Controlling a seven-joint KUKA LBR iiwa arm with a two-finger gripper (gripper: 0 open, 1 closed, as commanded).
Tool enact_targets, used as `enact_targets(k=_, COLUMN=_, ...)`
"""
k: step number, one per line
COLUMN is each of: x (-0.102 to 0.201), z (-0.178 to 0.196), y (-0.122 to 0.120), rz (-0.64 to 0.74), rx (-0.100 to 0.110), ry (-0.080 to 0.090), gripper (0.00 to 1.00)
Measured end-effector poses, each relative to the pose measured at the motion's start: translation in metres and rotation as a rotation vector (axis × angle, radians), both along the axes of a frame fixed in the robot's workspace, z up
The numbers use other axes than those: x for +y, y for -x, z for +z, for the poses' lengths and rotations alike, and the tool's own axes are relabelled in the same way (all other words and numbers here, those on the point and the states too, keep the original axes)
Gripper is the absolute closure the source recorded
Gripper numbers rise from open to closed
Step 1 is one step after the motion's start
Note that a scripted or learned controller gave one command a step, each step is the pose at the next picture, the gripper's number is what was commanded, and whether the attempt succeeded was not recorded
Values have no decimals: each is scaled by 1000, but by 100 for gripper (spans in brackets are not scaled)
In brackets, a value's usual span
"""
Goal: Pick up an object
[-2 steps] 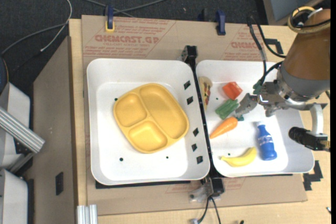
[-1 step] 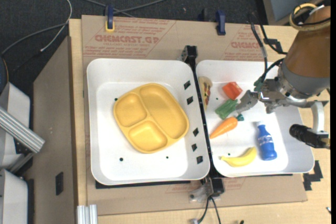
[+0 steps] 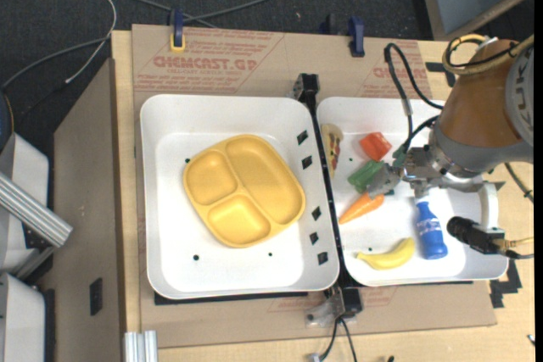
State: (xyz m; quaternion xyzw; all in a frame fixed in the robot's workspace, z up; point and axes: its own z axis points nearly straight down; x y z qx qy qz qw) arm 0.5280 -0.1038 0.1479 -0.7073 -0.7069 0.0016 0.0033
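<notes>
Brown cardboard (image 3: 229,55) covers the bench, bearing 2 white bins side by side. At frame centre-left, the left bin (image 3: 161,208) holds a yellow divided plate (image 3: 243,189). At right, the right bin (image 3: 441,271) holds a red block (image 3: 374,146), a green block (image 3: 366,175), a carrot (image 3: 361,207), a banana (image 3: 386,255) and a blue bottle (image 3: 429,229). The gripper (image 3: 397,176) hovers low at the green block's right end; whether it is spread or pinching cannot be told from this angle.
</notes>
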Motion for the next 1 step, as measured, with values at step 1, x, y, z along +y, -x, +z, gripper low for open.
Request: enact_targets(k=1, x=8, z=-44, y=-3, rz=-1, rx=-4, ry=-1, gripper=0)
